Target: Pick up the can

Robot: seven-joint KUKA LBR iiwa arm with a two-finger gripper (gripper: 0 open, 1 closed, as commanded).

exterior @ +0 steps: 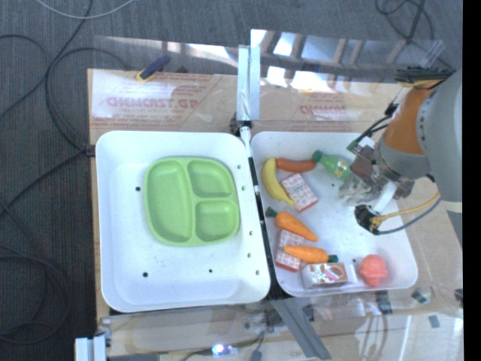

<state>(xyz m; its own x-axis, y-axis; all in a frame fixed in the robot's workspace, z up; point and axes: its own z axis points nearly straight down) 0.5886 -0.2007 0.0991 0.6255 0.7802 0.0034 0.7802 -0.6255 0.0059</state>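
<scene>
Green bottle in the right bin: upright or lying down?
Lying down: the green bottle rests on its side beside the hand.

faint red mirrored lettering on the cardboard sheet [161, 104], not legible

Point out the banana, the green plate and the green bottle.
Banana [273, 182]: camera view, on the middle of its curved yellow body.
Green plate [193, 201]: camera view, on the ridge between its compartments.
Green bottle [332, 165]: camera view, on its body, left of the gripper.
</scene>
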